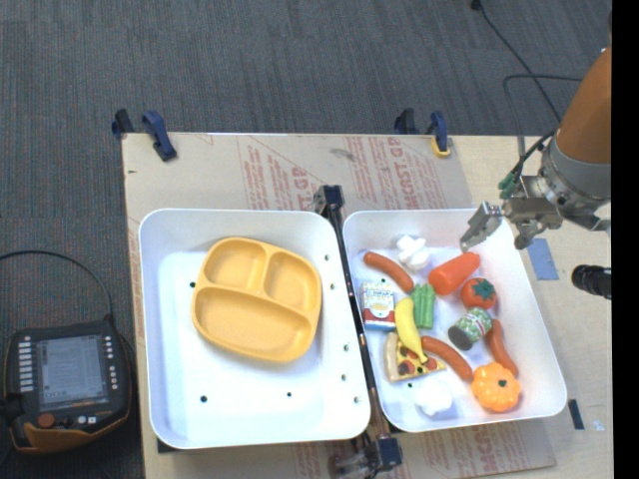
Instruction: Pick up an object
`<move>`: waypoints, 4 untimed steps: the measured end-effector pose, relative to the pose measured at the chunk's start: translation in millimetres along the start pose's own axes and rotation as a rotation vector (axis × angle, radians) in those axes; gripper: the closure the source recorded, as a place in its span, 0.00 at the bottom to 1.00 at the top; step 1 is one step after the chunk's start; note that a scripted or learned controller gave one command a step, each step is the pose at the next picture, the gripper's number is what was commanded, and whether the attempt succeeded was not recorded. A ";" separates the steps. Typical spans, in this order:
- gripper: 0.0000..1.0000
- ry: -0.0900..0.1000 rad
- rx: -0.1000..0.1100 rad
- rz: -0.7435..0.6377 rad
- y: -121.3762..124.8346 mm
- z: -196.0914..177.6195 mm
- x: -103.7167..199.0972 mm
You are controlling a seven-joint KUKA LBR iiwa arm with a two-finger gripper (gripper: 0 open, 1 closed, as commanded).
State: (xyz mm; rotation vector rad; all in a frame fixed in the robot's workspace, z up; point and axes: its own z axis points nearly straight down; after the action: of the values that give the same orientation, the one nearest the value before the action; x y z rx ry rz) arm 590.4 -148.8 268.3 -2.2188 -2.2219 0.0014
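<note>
The right bin [539, 302] holds several toy foods: an orange carrot [454, 272], a tomato [479, 293], a hot dog [387, 269], a banana [405, 325], a green vegetable [424, 305], a small can [471, 327], a pizza slice [409, 359], a sausage [446, 355], a small pumpkin [496, 387] and a little carton [377, 305]. My gripper [501, 230] hangs over that bin's far right corner, just above and right of the carrot. It is open, with nothing between its fingers.
In the left bin [165, 267] lies a yellow divided plate [260, 297]. White lumps sit at the right bin's far side [411, 249] and near side [434, 395]. A handheld pendant [60, 372] rests off the bench at the left. Clamps [158, 133] hold the bench's far edge.
</note>
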 end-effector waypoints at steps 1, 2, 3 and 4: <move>0.00 0.001 -0.001 0.002 13.0 166.8 -11.1; 1.00 0.002 0.001 0.005 12.8 157.5 -11.4; 0.00 0.002 0.001 0.006 12.7 157.6 -11.4; 1.00 0.003 0.002 0.007 12.9 147.9 -11.4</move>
State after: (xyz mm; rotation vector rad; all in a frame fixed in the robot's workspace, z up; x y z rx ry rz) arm 603.0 -160.1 120.4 -2.2238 -2.2118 0.0007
